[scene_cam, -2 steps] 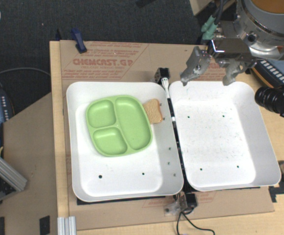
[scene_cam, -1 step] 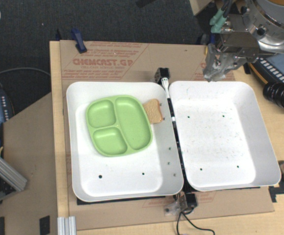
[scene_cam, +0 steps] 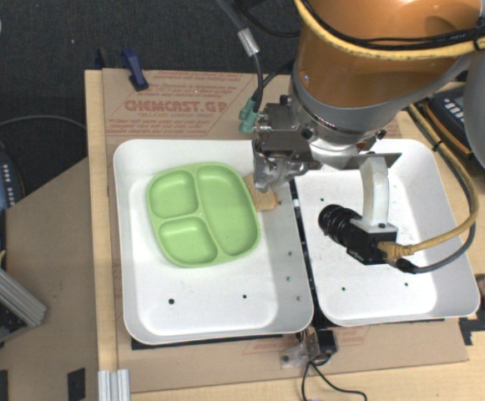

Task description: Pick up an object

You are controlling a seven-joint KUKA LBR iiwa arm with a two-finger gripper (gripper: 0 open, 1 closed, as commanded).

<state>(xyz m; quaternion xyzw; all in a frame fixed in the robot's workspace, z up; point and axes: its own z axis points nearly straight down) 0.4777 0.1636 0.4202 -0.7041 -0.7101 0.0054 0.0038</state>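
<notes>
Grey arm with orange band (scene_cam: 384, 40) reaching in from right, bent low over seam between two shallow white bins.
Gripper (scene_cam: 267, 182) down at left bin (scene_cam: 142, 299) right edge, beside green three-compartment plastic plate (scene_cam: 202, 214); small tan object (scene_cam: 265, 200) at fingertips, partly hidden; grip impossible to tell.

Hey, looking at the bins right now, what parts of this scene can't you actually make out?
- Pincer fingers: the wrist's bulk covers them in the camera view, so open or shut is unclear.
- Small tan object beside the green divided plate: partly under the pincer, too small to identify.
- Right bin far corner: hidden by the arm.
</notes>
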